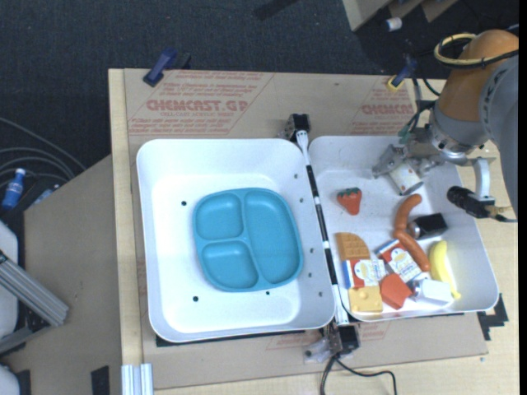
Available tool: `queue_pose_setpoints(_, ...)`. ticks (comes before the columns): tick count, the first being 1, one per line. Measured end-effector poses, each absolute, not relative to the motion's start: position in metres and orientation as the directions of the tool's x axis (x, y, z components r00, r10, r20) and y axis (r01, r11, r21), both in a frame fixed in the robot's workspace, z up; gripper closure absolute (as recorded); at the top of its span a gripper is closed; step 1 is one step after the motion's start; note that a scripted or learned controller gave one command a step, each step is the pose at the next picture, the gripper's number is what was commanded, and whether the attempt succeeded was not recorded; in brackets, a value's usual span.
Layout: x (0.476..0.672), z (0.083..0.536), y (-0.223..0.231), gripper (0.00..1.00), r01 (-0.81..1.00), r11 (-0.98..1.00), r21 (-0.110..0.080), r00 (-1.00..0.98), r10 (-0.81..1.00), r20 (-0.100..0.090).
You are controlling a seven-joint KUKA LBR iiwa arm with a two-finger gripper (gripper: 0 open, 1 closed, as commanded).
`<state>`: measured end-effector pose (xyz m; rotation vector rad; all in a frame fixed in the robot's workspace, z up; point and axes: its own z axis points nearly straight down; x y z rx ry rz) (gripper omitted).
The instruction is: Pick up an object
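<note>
Hovering near strawberry and sausage, pincer: grip state unclear.

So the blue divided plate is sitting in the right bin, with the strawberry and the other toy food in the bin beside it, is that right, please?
Not quite: the camera view shows the blue divided plate in the left bin, not the right. The strawberry and the other toy food do lie in the bin beside it, the right bin.

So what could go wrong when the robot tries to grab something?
1. The toys at the near end of the right bin, like the banana and sausages, lie crowded together, so the gripper might knock neighbours or catch two.
2. The strawberry is small and rounded; it could slip out.
</note>
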<state>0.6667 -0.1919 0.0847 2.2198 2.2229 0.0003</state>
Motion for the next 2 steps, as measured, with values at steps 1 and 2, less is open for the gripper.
queue_pose_setpoints(1, 0.668, 0.096, -0.192, 1.00, 1.000, 0.003, 0.003, -0.003, 1.000, -0.002)
queue_pose_setpoints(2, 0.634, 0.190, -0.157, 1.00, 1.000, 0.002, 0.003, -0.002, 1.000, 0.000)
